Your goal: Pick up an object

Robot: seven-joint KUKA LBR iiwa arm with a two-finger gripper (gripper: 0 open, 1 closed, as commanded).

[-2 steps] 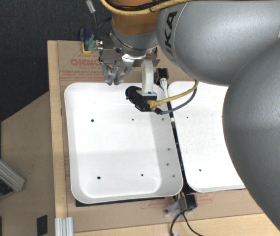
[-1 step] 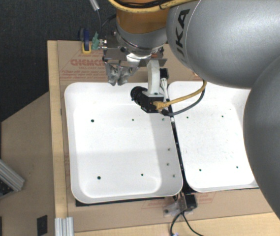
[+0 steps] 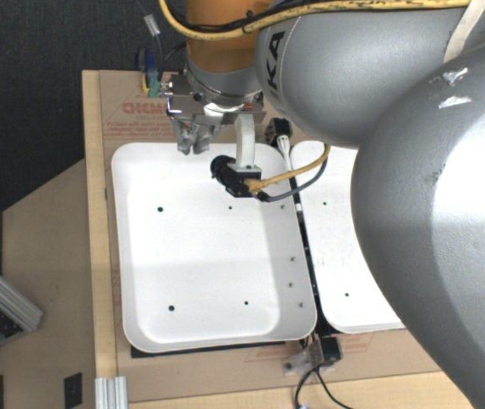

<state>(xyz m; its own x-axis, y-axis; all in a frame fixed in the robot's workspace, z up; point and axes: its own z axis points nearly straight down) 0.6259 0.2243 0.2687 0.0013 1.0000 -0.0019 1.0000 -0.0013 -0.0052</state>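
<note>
I am hanging my claw (image 3: 193, 140), its opening impossible to judge, at the left bin's (image 3: 208, 313) twelve-o'clock rim, beside the right bin (image 3: 353, 296), no object discernible to me.

Cardboard-topped bench (image 3: 97, 228) with two white bins (image 3: 199, 254) (image 3: 344, 271) side by side

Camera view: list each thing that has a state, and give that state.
Arm: reaching in over the bins.
Tool: over the left bin's far edge, nothing seen between its fingers.
Left bin: flat on the bench.
Right bin: flat, partly hidden by the arm.
</note>
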